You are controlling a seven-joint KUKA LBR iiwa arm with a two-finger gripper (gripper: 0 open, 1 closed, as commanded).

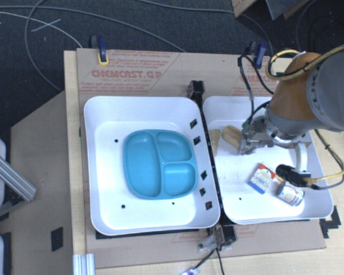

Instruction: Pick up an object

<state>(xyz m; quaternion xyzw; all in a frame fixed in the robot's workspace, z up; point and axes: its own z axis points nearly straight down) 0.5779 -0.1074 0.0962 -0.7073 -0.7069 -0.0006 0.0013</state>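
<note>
In the right bin (241, 202) lie a tan wooden piece (230, 134) and a smaller tan piece (214, 141) near the left wall. My gripper (247, 142) is down in this bin, right beside the larger tan piece on its right side; whether it touches the piece I cannot tell. Nearer the front lie a small white, blue and red box (261, 179) and a small white bottle (289, 195). The arm's orange band (292, 93) and grey body hang over the back right of the bin.
The left bin (103, 211) holds a blue divided plate (159, 163). A black divider with clips (205, 153) runs between the bins. A black and yellow cable (301, 179) lies over the right bin near the box and bottle.
</note>
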